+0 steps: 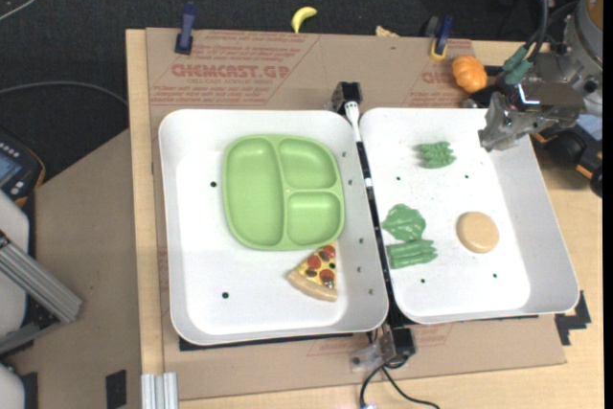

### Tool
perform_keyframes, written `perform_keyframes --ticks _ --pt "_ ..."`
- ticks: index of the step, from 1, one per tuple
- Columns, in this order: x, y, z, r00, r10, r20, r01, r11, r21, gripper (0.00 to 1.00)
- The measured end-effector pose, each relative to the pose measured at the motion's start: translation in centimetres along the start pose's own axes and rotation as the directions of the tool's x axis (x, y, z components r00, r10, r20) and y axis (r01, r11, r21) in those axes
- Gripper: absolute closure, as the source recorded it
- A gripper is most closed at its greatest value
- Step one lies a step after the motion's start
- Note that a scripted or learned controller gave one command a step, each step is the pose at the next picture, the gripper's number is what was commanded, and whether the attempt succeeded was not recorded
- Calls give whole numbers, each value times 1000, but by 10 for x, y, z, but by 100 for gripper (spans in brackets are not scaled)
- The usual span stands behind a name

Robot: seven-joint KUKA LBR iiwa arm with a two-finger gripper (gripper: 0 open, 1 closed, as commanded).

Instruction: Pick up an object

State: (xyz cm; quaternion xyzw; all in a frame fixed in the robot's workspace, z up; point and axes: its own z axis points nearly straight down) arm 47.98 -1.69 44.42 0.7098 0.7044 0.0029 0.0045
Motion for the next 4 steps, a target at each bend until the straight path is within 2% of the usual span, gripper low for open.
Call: perform_keyframes --ticks 1,2,3,4 --pt "27 -2 89 1000 -8 -2 9 1000 19 100" --pt "2 36 214 1000 -4 -1 4 1000 22 100" --pt "-68 9 202 1000 1 0 -1 1000 13 100" --pt "-1 -5 255 1000 -13 -6 13 1000 19 100"
